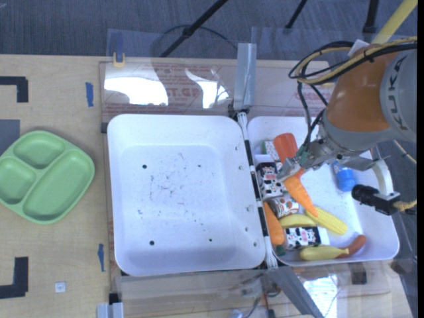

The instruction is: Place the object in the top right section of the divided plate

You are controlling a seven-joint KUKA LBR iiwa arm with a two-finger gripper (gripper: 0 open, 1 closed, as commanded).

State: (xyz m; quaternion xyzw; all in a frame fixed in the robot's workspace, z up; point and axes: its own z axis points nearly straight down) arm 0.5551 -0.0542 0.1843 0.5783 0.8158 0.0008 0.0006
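The green divided plate (45, 176) lies on the wooden bench at the far left, well outside both bins. My gripper (296, 163) hangs low over the left part of the right bin (384, 240). It sits just above an orange carrot (300, 192), between that carrot and another orange piece (285, 144) behind it. The grey and orange arm covers the bin's back right part. I see nothing lifted clear of the pile.
The right bin also holds a yellow banana (324, 220), a second yellow piece (317, 252), a red sausage (358, 243), a blue item (344, 178) and small printed packs (268, 177). The left bin (179, 191) lies between the gripper and the plate.
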